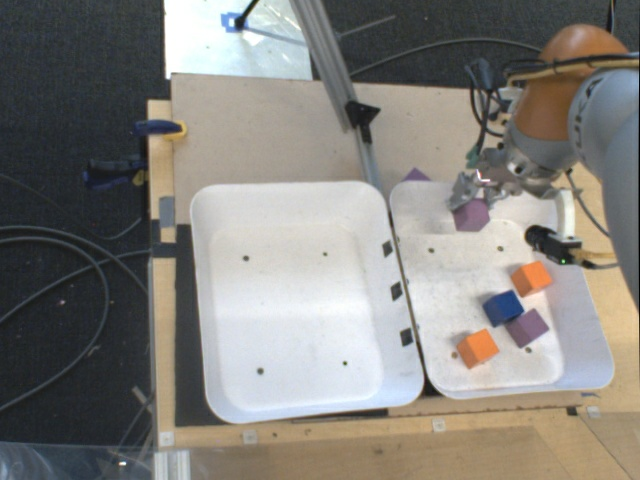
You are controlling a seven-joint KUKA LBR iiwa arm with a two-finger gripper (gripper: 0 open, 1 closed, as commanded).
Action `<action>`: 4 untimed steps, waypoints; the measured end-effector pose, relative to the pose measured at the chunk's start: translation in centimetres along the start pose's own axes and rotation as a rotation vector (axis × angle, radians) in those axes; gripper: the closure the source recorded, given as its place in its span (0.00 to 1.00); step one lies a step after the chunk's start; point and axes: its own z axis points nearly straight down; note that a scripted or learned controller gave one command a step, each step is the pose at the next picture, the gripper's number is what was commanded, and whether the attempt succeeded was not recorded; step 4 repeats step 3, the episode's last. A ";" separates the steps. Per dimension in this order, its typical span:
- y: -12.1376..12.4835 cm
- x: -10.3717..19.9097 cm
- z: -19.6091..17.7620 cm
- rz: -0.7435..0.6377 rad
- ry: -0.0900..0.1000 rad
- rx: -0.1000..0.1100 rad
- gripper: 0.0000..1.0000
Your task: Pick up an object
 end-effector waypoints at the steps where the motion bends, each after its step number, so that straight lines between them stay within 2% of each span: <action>1: -6.3 6.3 -4.0 -0.001 0.002 0.006 1.00; 2: -10.5 12.7 -4.4 -0.002 0.003 0.009 1.00; 3: -6.3 17.9 -5.9 -0.002 0.002 0.002 1.00; 4: -6.3 17.9 -5.9 -0.002 0.002 0.002 1.00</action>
